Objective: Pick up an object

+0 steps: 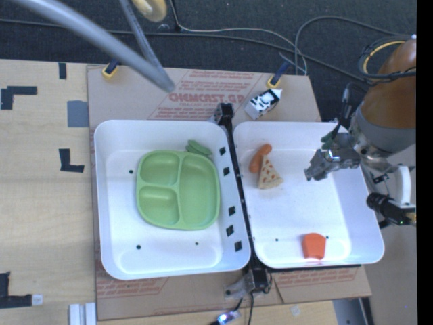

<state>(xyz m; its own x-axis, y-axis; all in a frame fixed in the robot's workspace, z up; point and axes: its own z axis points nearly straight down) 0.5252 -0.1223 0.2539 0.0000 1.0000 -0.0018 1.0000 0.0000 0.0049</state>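
We count two white bins side by side on the worktop (40,181): the left bin (108,202) and the right bin (352,242). The left bin holds one green divided plate (178,189), lying flat, its long axis running roughly from the near edge to the far edge.

The right bin holds three loose things. One orange carrot-like piece (260,158) lies near the far left corner, its long axis tilted, upper end toward the right. Touching it on the near side is one wedge-shaped slice (269,175), its point toward the far edge. One orange block (314,246) sits well apart, near the front wall.

The arm (389,107) reaches in from the right, its gripper (319,168) low over the right bin's far right part, pointing left toward the slice, apart from all three things. We see nothing between the fingers; whether they are released or clenched we cannot tell.
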